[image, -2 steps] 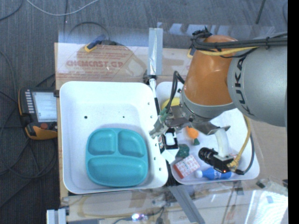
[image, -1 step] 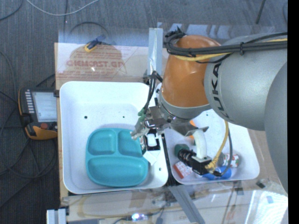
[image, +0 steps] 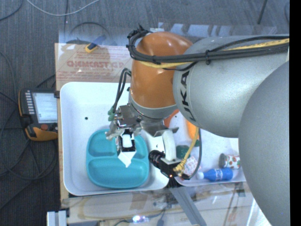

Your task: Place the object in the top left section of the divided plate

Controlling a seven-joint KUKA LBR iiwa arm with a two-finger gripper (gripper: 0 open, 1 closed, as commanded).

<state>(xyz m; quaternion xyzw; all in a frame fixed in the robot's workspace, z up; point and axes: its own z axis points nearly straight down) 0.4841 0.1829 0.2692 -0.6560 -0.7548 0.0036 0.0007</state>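
- You'll see a small white angular object (image: 125,160) on the divided plate (image: 101,171), at the ridge near its upper right section, just under the claw (image: 126,142).
- Your plate is smooth teal plastic with rounded corners, lying in the left white bin (image: 75,107).
- You can't tell whether the claw is clenched or released.

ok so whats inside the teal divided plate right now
Over the divided plate, the gripper hangs above its upper sections, with a small white piece just below it. The lower section looks bare. The wrist covers part of the upper right section.
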